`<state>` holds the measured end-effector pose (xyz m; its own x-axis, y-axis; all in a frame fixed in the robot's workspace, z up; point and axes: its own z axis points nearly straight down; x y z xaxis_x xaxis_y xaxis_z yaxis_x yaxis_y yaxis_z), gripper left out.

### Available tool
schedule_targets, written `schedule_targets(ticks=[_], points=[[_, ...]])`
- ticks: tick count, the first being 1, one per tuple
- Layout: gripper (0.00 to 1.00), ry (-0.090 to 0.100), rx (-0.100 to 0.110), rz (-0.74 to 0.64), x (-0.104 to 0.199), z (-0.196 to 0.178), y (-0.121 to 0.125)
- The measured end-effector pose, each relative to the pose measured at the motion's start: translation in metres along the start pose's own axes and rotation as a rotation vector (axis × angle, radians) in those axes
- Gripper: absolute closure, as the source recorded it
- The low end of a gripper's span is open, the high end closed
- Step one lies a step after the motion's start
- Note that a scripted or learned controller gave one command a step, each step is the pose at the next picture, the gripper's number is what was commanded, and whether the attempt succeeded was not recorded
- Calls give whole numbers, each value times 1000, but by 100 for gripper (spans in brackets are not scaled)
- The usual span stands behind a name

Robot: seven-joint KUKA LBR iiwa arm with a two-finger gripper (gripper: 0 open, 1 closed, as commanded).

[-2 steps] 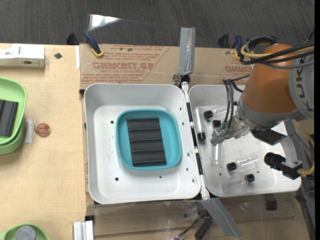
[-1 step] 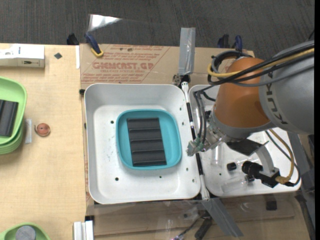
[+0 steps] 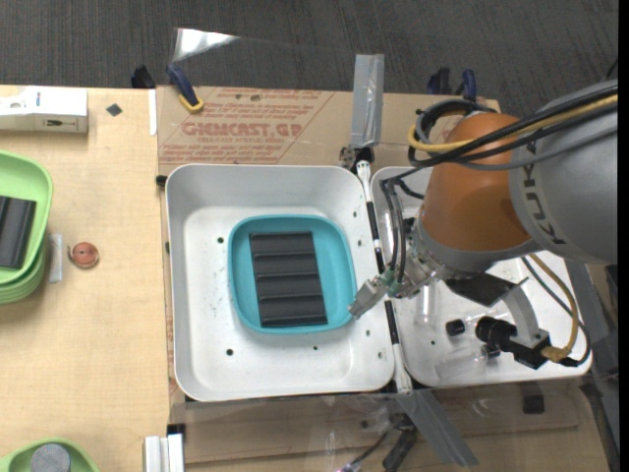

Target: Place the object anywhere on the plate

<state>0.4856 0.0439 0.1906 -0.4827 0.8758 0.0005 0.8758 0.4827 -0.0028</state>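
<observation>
Hovering over the bins' shared edge, the gripper (image 3: 366,298) is reaching toward a teal plate (image 3: 339,254) carrying a black ridged block (image 3: 287,278); its finger state is unclear.

Two bins side by side on bench (image 3: 98,362). Left bin (image 3: 197,342) holds plate (image 3: 241,273); ridged block (image 3: 287,277) lies on plate. Arm (image 3: 531,195) hangs over right bin (image 3: 472,367). Gripper (image 3: 371,295) sits between bins, just beside plate's right edge. Cardboard sheet (image 3: 256,126) lies behind left bin.
</observation>
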Motion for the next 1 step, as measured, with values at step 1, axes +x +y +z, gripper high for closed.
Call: schedule_targets(ticks=[1], points=[[100, -1, 1, 5, -2, -8, 0]])
